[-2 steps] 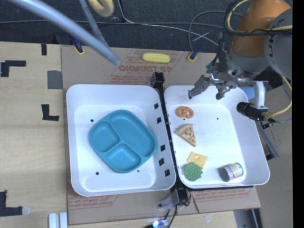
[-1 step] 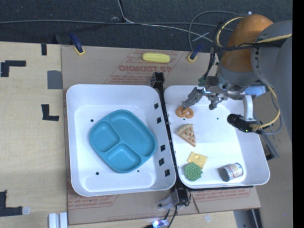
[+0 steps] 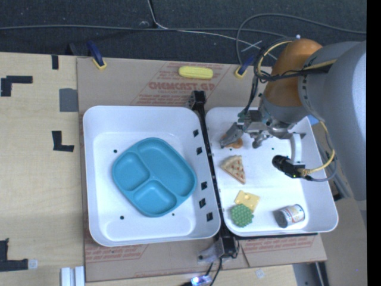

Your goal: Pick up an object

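Gripper (image 3: 244, 140) hangs low over the far end of the right bin (image 3: 265, 180), arm (image 3: 333, 94) coming in from the right. The two fingers (image 3: 229, 138) stand apart, with nothing clamped between them. A small orange piece (image 3: 237, 143) lies on the bin floor just beside the finger nearer the divider, on its inner side; can't tell if they touch.

Rest of the right bin:
- pizza slice (image 3: 234, 168) near the divider, just below the gripper, apart from it
- yellow cheese block (image 3: 247, 200) further toward the near end
- green knobbly ball (image 3: 241, 215) touching the cheese block's near edge
- small can (image 3: 289, 215) on its side in the near right corner, well apart from the ball

Left bin (image 3: 101, 159) holds a blue divided plate (image 3: 153, 176), flat, roughly in the middle, turned at a slant.

Both bins sit on a cardboard sheet (image 3: 149, 82) on the wooden bench (image 3: 36, 159). A yellow banana (image 3: 195, 72) lies on the cardboard beyond the bins, outside both. A blue clamp (image 3: 95, 56) sits at the cardboard's far left corner
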`<state>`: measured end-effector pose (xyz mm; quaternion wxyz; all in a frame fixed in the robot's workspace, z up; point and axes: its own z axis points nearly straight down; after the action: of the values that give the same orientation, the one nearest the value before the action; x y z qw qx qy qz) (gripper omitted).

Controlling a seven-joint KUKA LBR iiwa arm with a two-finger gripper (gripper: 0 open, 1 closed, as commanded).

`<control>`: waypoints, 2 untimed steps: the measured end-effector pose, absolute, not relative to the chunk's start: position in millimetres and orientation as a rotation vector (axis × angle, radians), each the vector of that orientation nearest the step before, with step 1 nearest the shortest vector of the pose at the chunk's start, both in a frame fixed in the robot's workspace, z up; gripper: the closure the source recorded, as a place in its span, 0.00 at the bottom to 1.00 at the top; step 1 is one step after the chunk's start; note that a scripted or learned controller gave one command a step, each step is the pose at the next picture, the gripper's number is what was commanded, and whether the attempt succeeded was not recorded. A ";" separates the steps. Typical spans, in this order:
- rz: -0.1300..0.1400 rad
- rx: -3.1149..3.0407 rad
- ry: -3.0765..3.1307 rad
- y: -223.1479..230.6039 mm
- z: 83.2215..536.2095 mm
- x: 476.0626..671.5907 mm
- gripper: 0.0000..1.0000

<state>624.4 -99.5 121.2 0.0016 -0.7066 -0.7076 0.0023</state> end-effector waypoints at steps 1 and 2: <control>0.004 -2.219 -2.224 -98.8 82.8 624.1 0.00; 0.001 -2.219 -2.226 -98.4 95.3 625.1 1.00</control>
<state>625.1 -98.4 95.3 -0.0010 -0.7060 -0.7082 0.0004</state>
